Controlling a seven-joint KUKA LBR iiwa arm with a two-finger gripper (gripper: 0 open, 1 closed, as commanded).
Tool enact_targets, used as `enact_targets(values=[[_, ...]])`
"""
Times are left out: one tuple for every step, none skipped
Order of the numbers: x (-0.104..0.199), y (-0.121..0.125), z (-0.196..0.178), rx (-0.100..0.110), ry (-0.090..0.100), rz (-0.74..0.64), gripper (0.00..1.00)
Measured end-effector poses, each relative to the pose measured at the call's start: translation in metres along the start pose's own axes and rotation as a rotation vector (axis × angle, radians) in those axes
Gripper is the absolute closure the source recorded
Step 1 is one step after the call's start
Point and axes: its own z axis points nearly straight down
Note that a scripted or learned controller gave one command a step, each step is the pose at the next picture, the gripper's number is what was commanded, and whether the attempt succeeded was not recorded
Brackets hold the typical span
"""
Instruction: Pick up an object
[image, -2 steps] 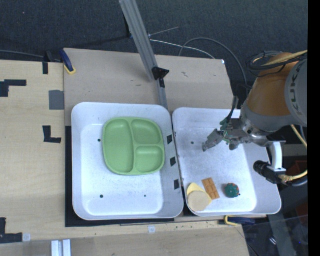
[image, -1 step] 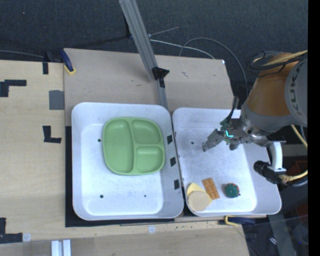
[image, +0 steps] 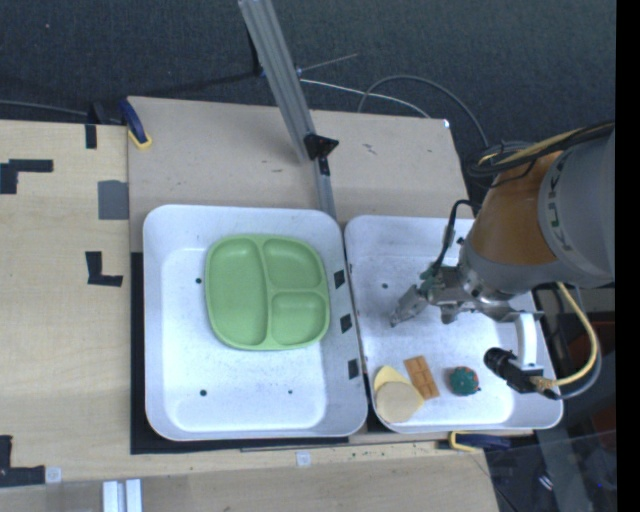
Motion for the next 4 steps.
enact_targets(values=[[0.0,-0.001,0.053,-0.005,-0.001,0.0,0.0],[0.002,0.0,0.041,-0.004,0.001,-0.002,1.0],[0.005,0.006,-0.003,-0.01,-0.001,0.0,1.0],[0.013,0.004,-0.05,-0.012,-0.001,-0.001,1.0]])
